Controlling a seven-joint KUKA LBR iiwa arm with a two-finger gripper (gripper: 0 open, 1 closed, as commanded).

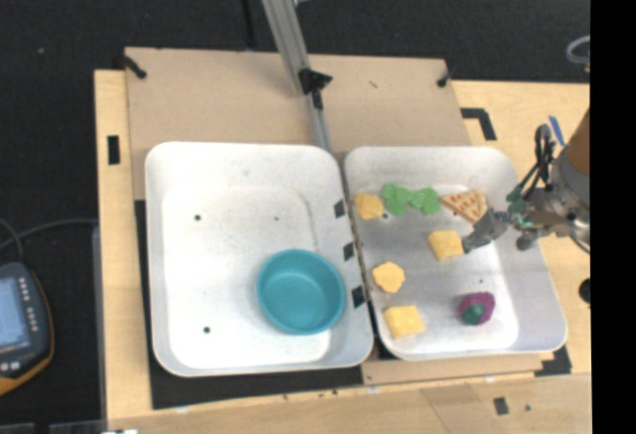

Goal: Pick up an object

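Your hand (484, 229) reaches in low from the right over the right bin (537, 323), just beside a yellow block (446, 244).
You cannot tell its grip. Four yellow blocks there (one green piece (408, 200), one purple (477, 308)); one teal bowl (300, 291) left.

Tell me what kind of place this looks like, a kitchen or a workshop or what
Most likely a robotics lab test bench, not a kitchen. Two white bins sit on a wooden bench, holding toy-like foam food pieces and a blue bowl, with a robot gripper reaching in beside a metal camera pole.
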